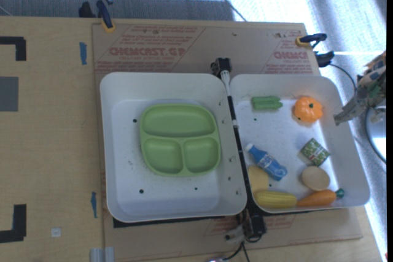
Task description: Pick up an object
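The right bin holds several toy foods. A green pod and an orange pumpkin lie along its far side. A blue bottle lies mid-bin and a small green carton sits to its right. Along the near side are a beige egg shape, a carrot, a corn cob and a pale yellow piece. My gripper hangs over the bin's right rim, just right of the pumpkin, with nothing seen in it.
The left bin holds a green divided plate. A black clamp sits at the far end of the seam between the bins. Clips are fixed along the cardboard's far edge.
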You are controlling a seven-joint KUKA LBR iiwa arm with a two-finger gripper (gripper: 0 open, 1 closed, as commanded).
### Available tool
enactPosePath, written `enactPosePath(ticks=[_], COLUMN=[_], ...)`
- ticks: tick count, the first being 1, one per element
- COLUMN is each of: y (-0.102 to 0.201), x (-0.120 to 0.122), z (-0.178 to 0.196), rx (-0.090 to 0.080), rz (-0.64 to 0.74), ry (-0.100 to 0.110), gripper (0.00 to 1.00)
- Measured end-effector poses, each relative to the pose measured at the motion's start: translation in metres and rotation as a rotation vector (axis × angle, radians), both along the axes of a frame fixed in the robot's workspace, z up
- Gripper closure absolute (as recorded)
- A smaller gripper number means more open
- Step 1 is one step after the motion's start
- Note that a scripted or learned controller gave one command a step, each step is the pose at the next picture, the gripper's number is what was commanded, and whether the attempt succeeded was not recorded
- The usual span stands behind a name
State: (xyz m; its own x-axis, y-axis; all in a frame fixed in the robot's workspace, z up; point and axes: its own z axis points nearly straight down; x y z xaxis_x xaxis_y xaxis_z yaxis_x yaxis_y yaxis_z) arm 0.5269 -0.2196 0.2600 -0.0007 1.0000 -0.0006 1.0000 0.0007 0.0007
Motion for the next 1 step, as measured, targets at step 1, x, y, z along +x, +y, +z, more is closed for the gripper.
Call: enactPosePath(ticks=[1], y=[0.0546], x=[-0.0141], z=[-0.1013], rx=[0.002], rz=[0.001], ry=[0.003], gripper=[0.00])
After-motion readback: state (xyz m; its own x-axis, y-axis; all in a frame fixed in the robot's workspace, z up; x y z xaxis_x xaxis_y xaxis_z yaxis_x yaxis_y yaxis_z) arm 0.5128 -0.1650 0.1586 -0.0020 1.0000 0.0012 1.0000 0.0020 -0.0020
